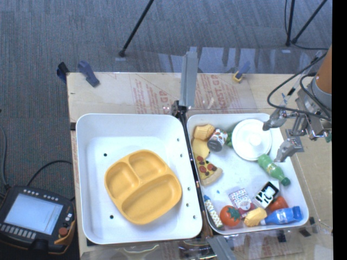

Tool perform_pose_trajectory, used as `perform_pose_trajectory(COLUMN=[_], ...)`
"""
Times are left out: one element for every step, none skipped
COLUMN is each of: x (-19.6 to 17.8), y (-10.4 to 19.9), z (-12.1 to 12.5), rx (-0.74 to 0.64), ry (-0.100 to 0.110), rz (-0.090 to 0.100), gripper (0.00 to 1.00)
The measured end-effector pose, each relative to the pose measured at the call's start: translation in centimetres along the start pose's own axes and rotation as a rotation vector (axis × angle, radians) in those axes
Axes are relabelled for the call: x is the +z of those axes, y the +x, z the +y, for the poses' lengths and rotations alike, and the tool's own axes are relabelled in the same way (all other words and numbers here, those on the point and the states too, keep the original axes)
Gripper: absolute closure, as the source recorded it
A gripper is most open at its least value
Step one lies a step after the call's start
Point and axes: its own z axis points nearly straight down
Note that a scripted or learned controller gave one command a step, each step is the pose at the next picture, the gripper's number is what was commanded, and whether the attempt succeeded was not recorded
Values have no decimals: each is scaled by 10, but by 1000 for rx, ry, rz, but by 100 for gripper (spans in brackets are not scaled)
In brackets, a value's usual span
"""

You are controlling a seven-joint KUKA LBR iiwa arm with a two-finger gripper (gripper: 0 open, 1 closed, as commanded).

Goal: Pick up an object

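Camera view looks down on the table (135, 93), where the arm (325, 80) comes in from the right and hangs its tool (282, 140) over the upper right corner of the right bin (303, 196). Its two fingers (271, 121) point left and downward, spread apart, with nothing between them. Just left of the tool sits a white round lid (252, 140). Below the tool a green bottle (272, 169) lies on its side, its long axis running from upper left to lower right. Along the bin's lower edge lie a tomato (230, 215), a blue bottle (283, 216) and a black-and-white box (266, 194). A pizza slice (207, 168) lies left of the lid. The left bin (89, 129) holds a yellow divided plate (142, 186)
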Motion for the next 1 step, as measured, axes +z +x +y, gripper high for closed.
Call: perform_pose_trajectory(x=[139], y=[-53], z=[10], rx=[112], ry=[-3], rz=[11], gripper=[0])
